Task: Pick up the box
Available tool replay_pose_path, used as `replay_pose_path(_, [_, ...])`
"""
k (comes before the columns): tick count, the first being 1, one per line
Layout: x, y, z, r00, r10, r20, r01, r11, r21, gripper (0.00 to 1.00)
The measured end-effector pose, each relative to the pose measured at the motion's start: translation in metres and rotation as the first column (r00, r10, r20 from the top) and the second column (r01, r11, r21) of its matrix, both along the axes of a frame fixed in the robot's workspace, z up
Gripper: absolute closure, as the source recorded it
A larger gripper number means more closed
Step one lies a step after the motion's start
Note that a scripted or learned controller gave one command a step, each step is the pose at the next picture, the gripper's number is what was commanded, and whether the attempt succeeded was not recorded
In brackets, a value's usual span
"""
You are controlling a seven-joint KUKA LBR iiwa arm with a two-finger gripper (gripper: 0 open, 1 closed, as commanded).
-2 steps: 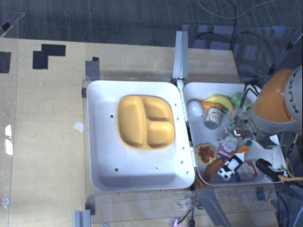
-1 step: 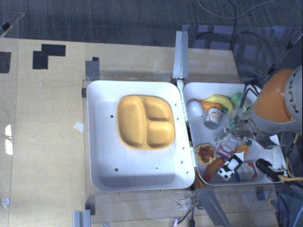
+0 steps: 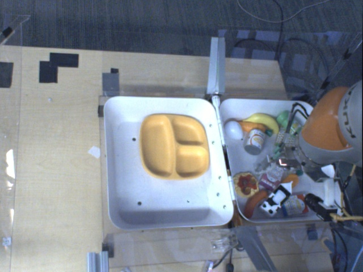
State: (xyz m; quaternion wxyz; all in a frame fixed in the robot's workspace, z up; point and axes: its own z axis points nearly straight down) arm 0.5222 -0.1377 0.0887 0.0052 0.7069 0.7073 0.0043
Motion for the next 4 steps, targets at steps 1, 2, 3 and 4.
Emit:
replay_pose_path(1, [0.003,0.001,0.011,1.000,0.004,0.006,-0.004,1.000,0.001,1.00])
replay_pose_path(2, [0.032,0.104,0.096,0.970,0.242,-0.009,-0.242,0.970,0.001,1.00])
replay_pose_path(3, [0.030,0.106,0.096,0.994,0.113,-0.009,-0.113,0.994,0.001,1.00])
replay_pose_path(4, [0.027,0.054,0.190,0.997,0.071,-0.009,-0.071,0.997,0.000,1.00])
